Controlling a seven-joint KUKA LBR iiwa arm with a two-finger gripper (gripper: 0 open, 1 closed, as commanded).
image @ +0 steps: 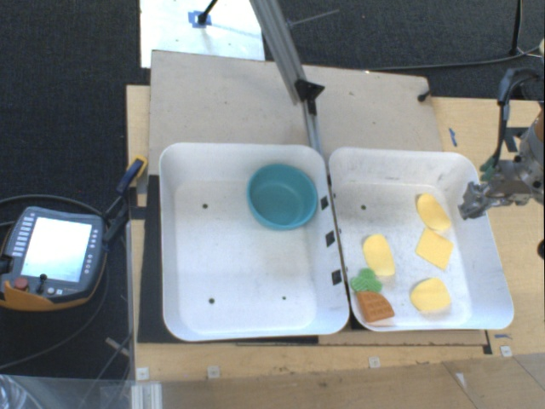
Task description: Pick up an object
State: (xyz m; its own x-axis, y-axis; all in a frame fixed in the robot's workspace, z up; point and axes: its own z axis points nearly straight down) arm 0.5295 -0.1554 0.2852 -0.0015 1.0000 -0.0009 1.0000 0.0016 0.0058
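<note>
The right bin (400,164) holds several yellow pieces: an oval one (433,212) at the upper right, a flat square one (435,249), a rounded one (379,255) in the middle and another (430,296) near the front. A carrot-like orange piece with green leaves (370,297) lies at the bin's front left corner. A teal bowl (282,196) sits in the left bin (204,254), near its back right. My gripper (473,204) hovers at the right bin's right rim, just right of the oval yellow piece, with nothing seen between its fingers.
A metal pole (281,41) slants from the top down to the gap between the bins. A teach pendant (53,258) lies left of the bench. Cables run along the top right. Black clips mark the divider between the bins.
</note>
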